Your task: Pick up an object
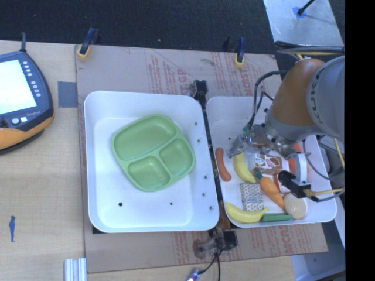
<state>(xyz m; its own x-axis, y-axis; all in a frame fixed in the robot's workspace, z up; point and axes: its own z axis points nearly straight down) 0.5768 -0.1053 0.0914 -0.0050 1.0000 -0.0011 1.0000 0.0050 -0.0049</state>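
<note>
1. The desk point(35, 204) is pale wood-grain, overlaid with a flat brown cardboard sheet point(146, 69) printed with faint red lettering and held by clamps at its far edge.
2. The left bin point(96, 157) is shallow, white and smooth, with rounded corners; on its floor lies a matte light-green divided plate point(153, 152) — a rounded, moulded shape with three compartments, set at a slant.
3. The right bin point(225, 113), the same white plastic, touches the left one along a dark seam and holds a cluster of small toy foods.
4. The arm point(304, 98) is bulky and rounded, grey with a glossy orange band, and reaches over the right bin's far right part with thin cables looping round it.
5. A handheld control pendant point(17, 104) — grey and orange, with a bright screen — sits at the desk's left edge.
6. The claw point(249, 142) is metallic and angular, low over the right bin just above the foods; how far it is open cannot be told, and nothing is seen held in it.
7. Objects in the right bin: a curved yellow banana point(243, 213) at the near edge, another banana point(242, 167) upright-looking beside a slim reddish sausage point(222, 164), a tapered orange carrot point(270, 191), a small speckled square packet point(251, 196), a pale round piece point(295, 206) and a green stick point(275, 218).
</note>
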